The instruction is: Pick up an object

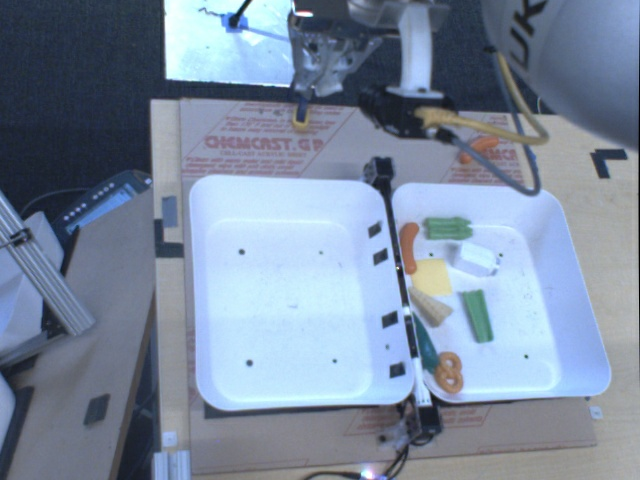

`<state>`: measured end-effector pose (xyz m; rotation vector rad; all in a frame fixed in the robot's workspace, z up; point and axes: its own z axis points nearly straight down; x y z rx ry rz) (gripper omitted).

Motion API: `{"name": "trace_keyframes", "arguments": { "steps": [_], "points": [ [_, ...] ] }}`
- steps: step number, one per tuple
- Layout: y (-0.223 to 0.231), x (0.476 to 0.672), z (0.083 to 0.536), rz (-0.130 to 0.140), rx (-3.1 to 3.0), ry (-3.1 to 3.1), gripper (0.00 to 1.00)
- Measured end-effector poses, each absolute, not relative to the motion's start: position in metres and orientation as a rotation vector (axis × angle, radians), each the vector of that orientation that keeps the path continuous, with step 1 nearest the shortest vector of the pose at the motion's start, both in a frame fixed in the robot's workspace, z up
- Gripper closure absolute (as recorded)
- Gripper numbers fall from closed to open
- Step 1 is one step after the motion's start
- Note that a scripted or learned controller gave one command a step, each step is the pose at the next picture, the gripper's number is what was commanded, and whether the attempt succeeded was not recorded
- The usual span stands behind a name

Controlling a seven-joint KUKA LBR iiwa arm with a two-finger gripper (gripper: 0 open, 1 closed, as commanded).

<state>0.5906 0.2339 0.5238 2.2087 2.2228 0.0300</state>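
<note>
My gripper (318,76) hangs high at the top of the view, beyond the far edge of the left bin (290,193) and well away from the objects. The right bin (560,268) holds several small items. A green piece (447,229) lies at the back beside a curved orange piece (409,247). A white block (477,259), a yellow square (433,277), a tan wedge (434,310) and a green stick (477,316) lie in the middle. An orange ring-shaped piece (450,372) sits at the front, next to a teal piece (424,347).
A small yellow item (300,121) lies on the cardboard sheet (250,143) behind the left bin, just below the gripper. Yellow and grey cables (500,133) trail over the right bin's far edge. A black clipped divider (385,258) joins the two bins.
</note>
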Motion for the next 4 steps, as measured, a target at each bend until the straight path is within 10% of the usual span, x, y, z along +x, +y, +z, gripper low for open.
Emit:
{"name": "trace_keyframes", "arguments": {
  "steps": [1,2,3,4],
  "points": [
    [0.202,0.66,0.537,0.009,2.22,2.216,1.0],
    [0.236,0.655,0.42,-0.013,2.219,2.232,1.0],
    [0.233,0.666,0.19,-0.02,2.226,2.226,1.0],
    [0.157,0.61,0.123,-0.018,2.231,2.219,1.0]
  ]
}}
